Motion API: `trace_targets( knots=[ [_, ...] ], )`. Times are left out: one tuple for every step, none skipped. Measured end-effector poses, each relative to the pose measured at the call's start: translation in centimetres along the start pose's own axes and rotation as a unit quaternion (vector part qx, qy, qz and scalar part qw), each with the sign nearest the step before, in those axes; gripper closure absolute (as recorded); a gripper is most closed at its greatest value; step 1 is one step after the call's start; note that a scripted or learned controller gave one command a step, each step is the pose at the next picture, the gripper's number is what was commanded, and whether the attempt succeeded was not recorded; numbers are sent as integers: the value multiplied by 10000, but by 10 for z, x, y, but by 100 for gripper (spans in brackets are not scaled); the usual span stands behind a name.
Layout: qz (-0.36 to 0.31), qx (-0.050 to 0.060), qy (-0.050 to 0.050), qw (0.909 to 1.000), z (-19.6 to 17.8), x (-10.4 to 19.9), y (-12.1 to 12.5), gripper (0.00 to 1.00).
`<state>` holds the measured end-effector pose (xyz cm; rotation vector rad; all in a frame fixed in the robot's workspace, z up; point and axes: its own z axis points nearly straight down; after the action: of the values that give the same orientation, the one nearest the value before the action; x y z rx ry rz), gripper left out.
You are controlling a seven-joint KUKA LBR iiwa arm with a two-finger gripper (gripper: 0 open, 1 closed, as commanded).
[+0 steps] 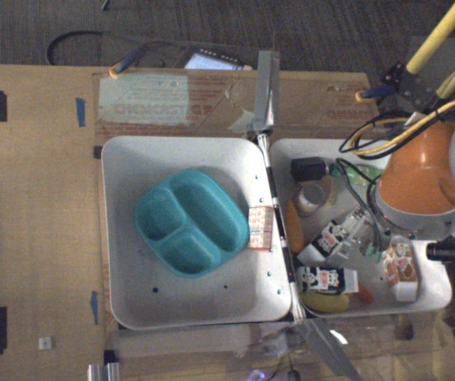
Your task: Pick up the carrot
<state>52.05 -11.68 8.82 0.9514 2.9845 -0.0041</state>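
From the overhead camera, my gripper (360, 230) hangs low in the right bin (433, 296), under my orange wrist band, and I cannot tell how it stands because clutter blurs it. The carrot (293, 225) lies against that bin's left wall, a long orange shape just beside the divider, apart from my gripper, with a tape roll (310, 198) touching its upper end and a cow-print carton (330, 239) just to its right. What worries me is crowding: coming down on the carrot, I judge I could clip the wall or nudge the carton instead, and a thing pinned against a wall gives me little room on that side. Counting: one carrot, two cow-print cartons, the second (327, 279) lying above a banana (325, 302), one tape roll, one black block (309, 167), one orange-printed carton (400, 267). The left bin (132, 284) holds one teal divided plate (191, 222) and one small red-and-white box (260, 228) touching its rim.
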Motion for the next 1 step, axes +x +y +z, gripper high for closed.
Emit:
trace_targets(
  knots=[
    [1, -1, 0, 10000, 0, 0, 0, 0]
  ],
)
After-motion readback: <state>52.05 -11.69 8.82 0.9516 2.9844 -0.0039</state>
